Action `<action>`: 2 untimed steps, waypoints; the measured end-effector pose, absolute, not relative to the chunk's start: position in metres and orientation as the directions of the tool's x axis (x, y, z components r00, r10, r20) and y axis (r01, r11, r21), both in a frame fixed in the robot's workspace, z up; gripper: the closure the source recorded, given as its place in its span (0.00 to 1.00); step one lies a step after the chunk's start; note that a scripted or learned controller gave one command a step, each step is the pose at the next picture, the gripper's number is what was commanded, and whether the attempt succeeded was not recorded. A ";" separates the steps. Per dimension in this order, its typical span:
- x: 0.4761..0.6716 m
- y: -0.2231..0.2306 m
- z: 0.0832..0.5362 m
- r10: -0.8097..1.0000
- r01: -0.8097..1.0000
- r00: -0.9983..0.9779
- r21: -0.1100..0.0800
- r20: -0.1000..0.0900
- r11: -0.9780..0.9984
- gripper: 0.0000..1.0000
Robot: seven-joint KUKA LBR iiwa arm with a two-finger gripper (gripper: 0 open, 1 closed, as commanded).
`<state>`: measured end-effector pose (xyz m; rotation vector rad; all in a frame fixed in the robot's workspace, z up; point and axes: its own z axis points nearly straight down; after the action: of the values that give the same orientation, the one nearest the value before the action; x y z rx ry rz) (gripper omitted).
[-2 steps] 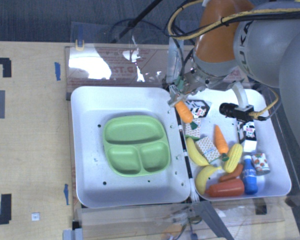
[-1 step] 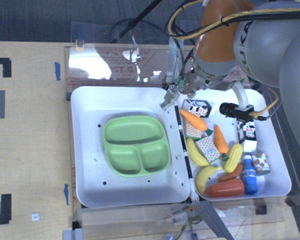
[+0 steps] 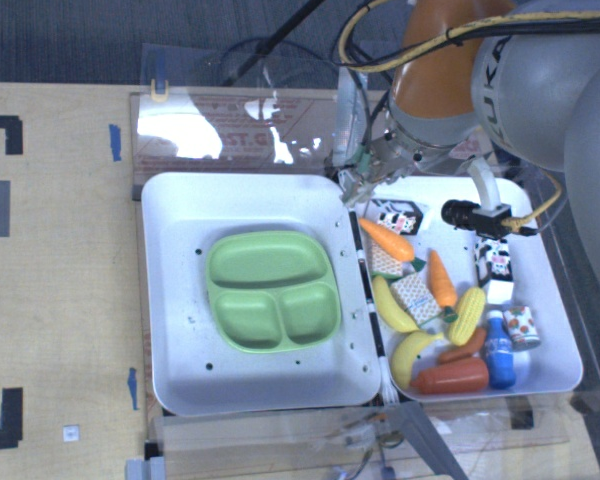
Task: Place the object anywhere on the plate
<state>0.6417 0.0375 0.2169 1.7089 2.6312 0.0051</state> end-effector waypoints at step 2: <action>0.534 0.057 0.275 0.946 0.946 -0.324 -0.001 0.001 0.324 1.00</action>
<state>0.5342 0.0571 0.2753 1.8274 2.5570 -0.0011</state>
